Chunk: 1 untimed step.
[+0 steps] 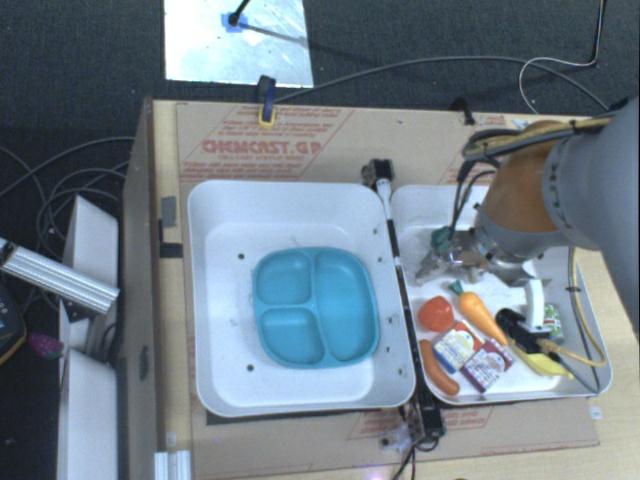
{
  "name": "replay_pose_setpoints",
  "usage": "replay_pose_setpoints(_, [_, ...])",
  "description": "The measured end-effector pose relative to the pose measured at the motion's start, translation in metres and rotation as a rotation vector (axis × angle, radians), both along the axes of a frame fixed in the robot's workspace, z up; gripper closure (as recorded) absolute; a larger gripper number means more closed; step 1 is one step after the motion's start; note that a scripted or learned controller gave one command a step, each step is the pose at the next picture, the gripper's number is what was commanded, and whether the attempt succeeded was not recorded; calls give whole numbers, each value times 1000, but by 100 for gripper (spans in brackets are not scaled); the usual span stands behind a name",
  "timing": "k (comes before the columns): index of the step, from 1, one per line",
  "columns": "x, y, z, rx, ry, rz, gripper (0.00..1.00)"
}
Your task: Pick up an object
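Note:
My gripper [441, 260] is low in the right bin [420, 200], near its left wall and towards the back. A red tomato [435, 313] lies just in front of it, and an orange carrot [480, 314] slants to the right of the tomato. Nearer the front edge lie a red sausage [440, 367], a pale packet [455, 348] and a dark red packet [488, 365]. A yellow banana [541, 361] rests at the front right. Nothing is visibly held. A small teal thing [440, 236] shows right beside the gripper.
The left bin [225, 268] holds a blue divided plate [315, 303]. A black divider [393, 258] runs between the two bins. A white and green item [546, 315] lies by the right bin's right side. My arm covers the right bin's back right.

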<state>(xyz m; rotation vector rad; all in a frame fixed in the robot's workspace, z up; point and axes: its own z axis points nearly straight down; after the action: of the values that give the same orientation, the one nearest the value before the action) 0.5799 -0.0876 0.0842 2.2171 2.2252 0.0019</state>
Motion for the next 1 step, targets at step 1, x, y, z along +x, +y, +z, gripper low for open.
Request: replay_pose_setpoints(1, [79, -17, 1, -2, -2, 1, 0])
